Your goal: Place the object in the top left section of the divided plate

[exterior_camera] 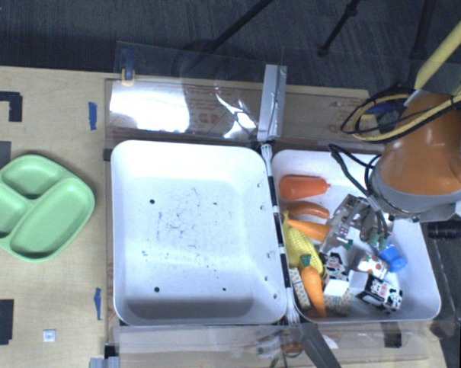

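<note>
Metal two-finger gripper [342, 236] low in right white bin [427, 302] among toy food, finger state indeterminable, green divided plastic plate [36, 206] well apart at left.

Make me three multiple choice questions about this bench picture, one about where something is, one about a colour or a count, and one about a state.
1. Where does the green divided plastic plate sit?
A. Inside the left white bin
B. On the wooden bench, left of both bins
C. Inside the right white bin

2. How many sections does that plate have?
A. Two
B. Three
C. Five

3. Where is the tool of the grey and orange arm?
A. Down among the toy foods in the right shallow white bin
B. Hovering over the plate
C. Resting in the left bin

Answers: 1 B, the plate lies on bare wood beyond the left shallow white bin. 2 B, two small sections and one long one show. 3 A, it sits beside the orange toy carrot and yellow toy corn.
</note>
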